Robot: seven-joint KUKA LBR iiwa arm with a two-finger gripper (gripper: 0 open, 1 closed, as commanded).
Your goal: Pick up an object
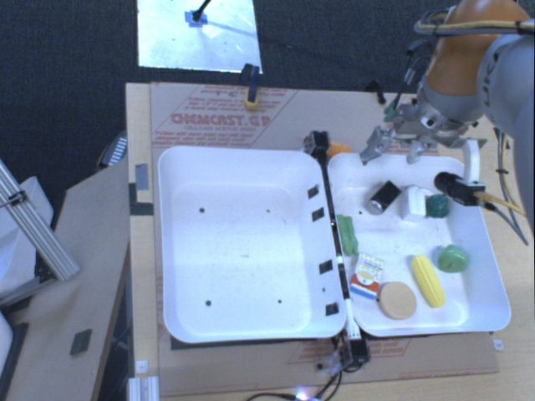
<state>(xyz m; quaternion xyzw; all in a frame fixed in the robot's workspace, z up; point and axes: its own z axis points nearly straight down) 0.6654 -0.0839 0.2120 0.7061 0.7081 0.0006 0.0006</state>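
Note:
My gripper (392, 150) hangs over the back edge of the right bin (493, 307), open, with nothing between its fingers. Just in front of it lie a black cylinder (384, 197), a white block (415, 202) and a dark green piece (437, 205). Nearer the front are a green round object (452, 258), a yellow corn cob (428, 280), a tan disc (397, 300) and a small red, white and blue carton (366, 276). A green strip (347, 234) lies along the bin's left wall. An orange object (338, 149) peeks over the back left corner.
The left bin (180, 224) sits beside the right one, joined by a black-clipped divider (330, 224). A black part on the arm (458, 188) with cables overhangs the right bin's back right. A blue and yellow clamp (250, 86) stands behind the bins.

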